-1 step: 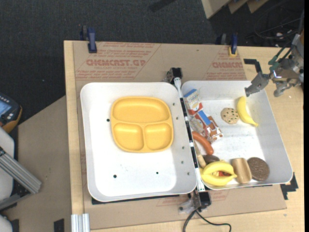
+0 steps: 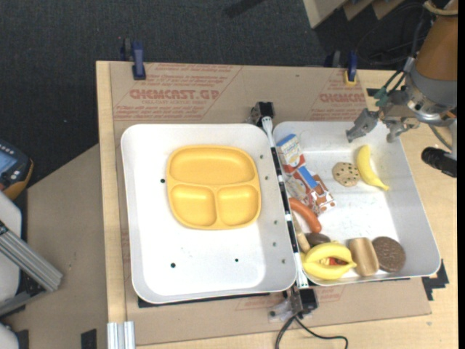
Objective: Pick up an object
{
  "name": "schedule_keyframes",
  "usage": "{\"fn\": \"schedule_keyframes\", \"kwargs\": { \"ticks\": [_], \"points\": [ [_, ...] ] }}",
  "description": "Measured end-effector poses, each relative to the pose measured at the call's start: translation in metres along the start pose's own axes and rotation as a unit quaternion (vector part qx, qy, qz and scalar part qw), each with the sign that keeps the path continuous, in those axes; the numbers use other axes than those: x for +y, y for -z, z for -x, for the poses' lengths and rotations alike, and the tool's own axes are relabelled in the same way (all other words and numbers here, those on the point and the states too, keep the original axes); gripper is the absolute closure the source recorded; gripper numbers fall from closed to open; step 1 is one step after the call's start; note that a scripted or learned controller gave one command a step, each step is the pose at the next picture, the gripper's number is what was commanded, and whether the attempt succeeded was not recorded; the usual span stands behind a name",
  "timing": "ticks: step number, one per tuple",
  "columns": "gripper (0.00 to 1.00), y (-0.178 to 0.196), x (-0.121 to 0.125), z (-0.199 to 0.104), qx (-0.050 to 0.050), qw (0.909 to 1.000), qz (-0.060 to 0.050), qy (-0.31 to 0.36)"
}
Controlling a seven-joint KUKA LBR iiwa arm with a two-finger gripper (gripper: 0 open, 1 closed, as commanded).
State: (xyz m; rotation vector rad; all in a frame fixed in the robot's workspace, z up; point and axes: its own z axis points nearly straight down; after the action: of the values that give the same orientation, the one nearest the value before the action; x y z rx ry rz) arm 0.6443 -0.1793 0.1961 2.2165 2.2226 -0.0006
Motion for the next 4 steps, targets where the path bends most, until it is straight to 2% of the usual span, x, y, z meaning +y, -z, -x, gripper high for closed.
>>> {"fn": "schedule_keyframes", "kwargs": {
  "ticks": [1,2,3,4],
  "points": [
    [0.0,-0.104,-0.001,0.027,0.002,1.0,-0.005,-0.002],
    [1.0,-0.085,0.003,0.026,0.0,1.0,0.001,-0.001],
    [0.0,-0.086,0.002,0.026,0.0,1.0,0.001,-0.001],
    [0.0,-0.112,0.004,0.022,0.001,1.0,-0.001,-0.001]
  ]
}}
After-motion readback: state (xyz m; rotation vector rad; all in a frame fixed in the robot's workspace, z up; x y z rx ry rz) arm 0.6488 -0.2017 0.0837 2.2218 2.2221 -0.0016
